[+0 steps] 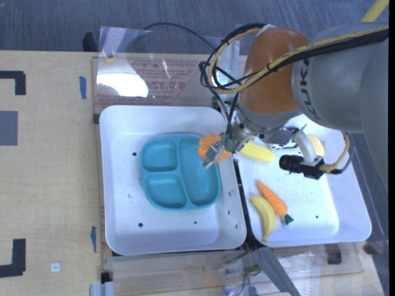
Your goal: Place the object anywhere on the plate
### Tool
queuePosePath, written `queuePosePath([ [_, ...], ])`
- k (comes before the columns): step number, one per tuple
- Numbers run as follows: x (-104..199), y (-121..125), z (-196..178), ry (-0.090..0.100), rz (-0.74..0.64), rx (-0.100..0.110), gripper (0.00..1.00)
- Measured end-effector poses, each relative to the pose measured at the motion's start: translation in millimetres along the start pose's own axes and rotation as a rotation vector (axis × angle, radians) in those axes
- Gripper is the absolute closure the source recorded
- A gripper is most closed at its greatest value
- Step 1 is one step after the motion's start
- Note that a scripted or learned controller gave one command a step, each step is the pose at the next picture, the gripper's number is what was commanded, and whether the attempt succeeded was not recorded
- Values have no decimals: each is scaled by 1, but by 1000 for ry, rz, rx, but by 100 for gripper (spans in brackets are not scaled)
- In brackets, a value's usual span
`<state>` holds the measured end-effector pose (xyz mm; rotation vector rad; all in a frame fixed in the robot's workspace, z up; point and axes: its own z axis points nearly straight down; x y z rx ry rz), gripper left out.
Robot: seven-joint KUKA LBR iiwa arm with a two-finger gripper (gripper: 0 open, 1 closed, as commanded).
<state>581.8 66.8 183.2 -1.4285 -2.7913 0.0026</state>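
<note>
The fingers (213,155) grip an orange object (208,144) over the plate's (162,177) right edge; best moved further inward before release.

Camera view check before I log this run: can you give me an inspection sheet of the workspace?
Surface: two white bins side by side, left bin, right bin, on a bench.
Job's things: blue plate with three compartments in the left bin; orange object at the gripper, over the plate's upper right rim.
Clutter: corn, carrot and banana in the right bin.
Grippers: gripper at the orange object; hold cannot be confirmed.
Cables: yellow and black cables looping from the arm.
Surroundings: blue tape on the bench; grey floor.
</note>
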Motion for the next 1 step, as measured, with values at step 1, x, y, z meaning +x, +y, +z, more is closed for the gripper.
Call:
queuePosePath([
  [1, -2, -1, 0, -1, 3, 0, 0],
])
